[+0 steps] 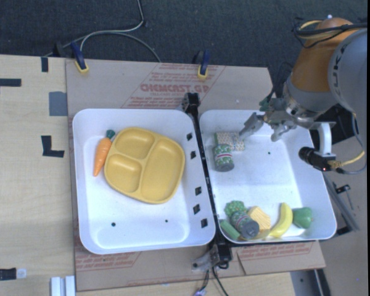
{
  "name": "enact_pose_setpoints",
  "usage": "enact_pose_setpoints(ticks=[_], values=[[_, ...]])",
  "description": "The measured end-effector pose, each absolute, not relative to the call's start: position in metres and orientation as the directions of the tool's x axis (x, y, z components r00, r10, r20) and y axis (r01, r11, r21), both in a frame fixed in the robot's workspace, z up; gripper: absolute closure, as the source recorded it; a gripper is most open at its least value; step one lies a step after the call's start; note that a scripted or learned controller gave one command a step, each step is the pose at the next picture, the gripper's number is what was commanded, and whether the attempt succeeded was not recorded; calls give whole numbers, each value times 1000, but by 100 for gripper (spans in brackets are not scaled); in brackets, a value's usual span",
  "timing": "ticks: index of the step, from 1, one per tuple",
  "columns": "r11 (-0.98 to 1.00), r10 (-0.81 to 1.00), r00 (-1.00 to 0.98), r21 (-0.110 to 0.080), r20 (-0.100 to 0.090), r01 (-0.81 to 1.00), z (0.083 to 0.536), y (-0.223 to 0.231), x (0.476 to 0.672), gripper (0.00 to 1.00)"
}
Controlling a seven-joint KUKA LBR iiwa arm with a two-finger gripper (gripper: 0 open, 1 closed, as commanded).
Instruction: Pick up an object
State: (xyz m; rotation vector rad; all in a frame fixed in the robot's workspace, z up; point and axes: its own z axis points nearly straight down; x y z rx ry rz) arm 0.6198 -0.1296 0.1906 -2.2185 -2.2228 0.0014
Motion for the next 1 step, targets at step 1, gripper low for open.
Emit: enact_pose_setpoints(ticks=[1], values=[[1, 1000, -1, 0, -1, 1000, 101, -105, 623, 0]])
